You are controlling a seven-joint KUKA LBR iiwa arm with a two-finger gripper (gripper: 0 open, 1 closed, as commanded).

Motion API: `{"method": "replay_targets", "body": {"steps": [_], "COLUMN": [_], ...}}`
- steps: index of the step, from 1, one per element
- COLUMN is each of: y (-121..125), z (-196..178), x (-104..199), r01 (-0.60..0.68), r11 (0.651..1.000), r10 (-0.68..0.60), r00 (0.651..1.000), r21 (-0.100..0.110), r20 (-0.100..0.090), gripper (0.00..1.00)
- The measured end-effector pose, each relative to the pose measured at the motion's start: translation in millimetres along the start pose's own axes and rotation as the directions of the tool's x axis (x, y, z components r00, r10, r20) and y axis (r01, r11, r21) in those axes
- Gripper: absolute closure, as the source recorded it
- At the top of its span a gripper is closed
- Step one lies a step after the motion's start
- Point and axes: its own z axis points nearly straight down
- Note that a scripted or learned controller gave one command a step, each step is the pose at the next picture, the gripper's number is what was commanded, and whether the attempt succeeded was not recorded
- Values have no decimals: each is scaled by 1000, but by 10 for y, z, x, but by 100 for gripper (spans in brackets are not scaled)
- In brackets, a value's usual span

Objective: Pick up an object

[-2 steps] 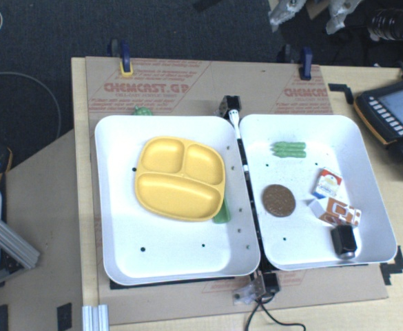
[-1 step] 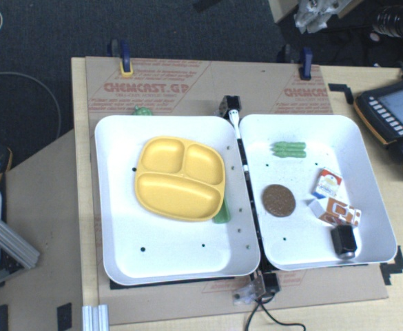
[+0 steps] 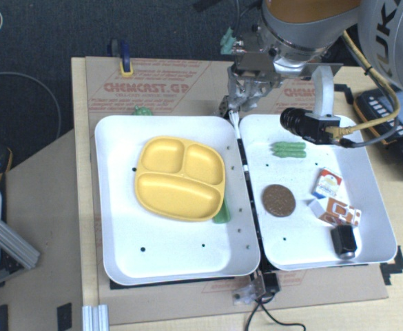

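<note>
**Overhead, two bins and a gripper at their far edge**

Nearest the camera, in the right bin (image 3: 377,250), one black block (image 3: 344,241) lies at the near right corner. Just beyond it sits one small orange-and-white packet (image 3: 339,213), its print too small to read, and one white carton (image 3: 327,183) with a red and yellow label, also illegible. One brown disc (image 3: 279,201) lies flat to their left. Farther back, one green bean pod (image 3: 288,149) lies with its long axis running left to right.

One yellow divided plate (image 3: 180,177) rests in the left bin (image 3: 118,240), with three compartments; its long compartment is on the near side. A green scrap (image 3: 222,214) peeks from under its near right edge.

Beyond the bins, the cardboard (image 3: 160,81) reads "CHEMCAST", printed in red, with perhaps "GP" after it. One blue and yellow clamp (image 3: 125,56) grips its far edge.

At the far end of the seam between the bins hangs the gripper (image 3: 234,109), touching nothing visible; whether its jaws are spread or pressed together I cannot tell.
</note>
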Motion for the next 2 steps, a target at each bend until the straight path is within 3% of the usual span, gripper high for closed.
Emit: {"method": "replay_targets", "body": {"steps": [1,2], "y": [41,-532], "z": [1437,1753], "x": [741,-189], "r01": [0,-18], "r11": [1000,1000], "r10": [0,18], "r00": [1000,1000], "r21": [0,-6], "r20": [2,4], "gripper": [100,100]}}
